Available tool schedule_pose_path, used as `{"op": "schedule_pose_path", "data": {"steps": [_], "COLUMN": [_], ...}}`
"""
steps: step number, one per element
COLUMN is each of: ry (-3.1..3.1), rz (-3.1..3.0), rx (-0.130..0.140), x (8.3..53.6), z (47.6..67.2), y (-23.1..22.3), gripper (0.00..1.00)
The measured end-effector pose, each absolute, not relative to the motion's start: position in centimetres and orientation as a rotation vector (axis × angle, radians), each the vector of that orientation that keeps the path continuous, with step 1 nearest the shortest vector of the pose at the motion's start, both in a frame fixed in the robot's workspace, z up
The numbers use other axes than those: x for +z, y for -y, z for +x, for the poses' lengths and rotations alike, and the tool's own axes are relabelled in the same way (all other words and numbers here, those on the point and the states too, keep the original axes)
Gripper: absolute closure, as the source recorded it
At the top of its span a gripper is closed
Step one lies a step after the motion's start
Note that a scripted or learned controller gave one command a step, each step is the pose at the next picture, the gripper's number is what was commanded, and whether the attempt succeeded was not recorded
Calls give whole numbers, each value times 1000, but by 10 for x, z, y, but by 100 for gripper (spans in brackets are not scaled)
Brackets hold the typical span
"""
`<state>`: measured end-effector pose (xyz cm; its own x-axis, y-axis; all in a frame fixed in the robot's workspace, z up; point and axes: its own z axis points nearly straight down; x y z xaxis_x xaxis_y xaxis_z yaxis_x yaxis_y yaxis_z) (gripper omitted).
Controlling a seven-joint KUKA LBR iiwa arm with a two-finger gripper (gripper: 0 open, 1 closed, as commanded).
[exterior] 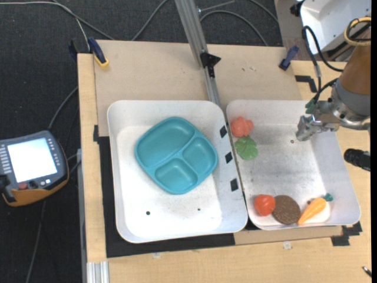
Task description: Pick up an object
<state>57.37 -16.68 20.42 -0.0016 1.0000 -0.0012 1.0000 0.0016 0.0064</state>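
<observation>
My gripper point(304, 131) hangs over the upper right part of the right bin point(330, 158), with nothing seen between its fingers. In that bin, a reddish-orange toy point(241, 126) and a green leafy toy point(247, 149) lie against the left wall. Along the front edge sit a red tomato point(264, 204), a brown round patty point(286, 209) and an orange carrot point(313, 210). All of these lie well apart from the gripper.
The left bin point(126, 158) holds a teal divided plate point(175, 155). A metal pole point(197, 34) slants down to the gap between the bins. A pendant with a screen point(29, 167) lies off the bench at left. Blue clamps point(97, 52) grip the board's back corners.
</observation>
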Motion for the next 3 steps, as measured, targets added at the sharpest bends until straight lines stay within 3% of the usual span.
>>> {"op": "schedule_pose_path", "data": {"steps": [1, 3], "ry": [-2220, -2229], "rz": [2217, 2212], "rx": [4, 6], "x": [226, 228], "z": [575, 611], "y": [167, 52], "gripper": [100, 100]}}
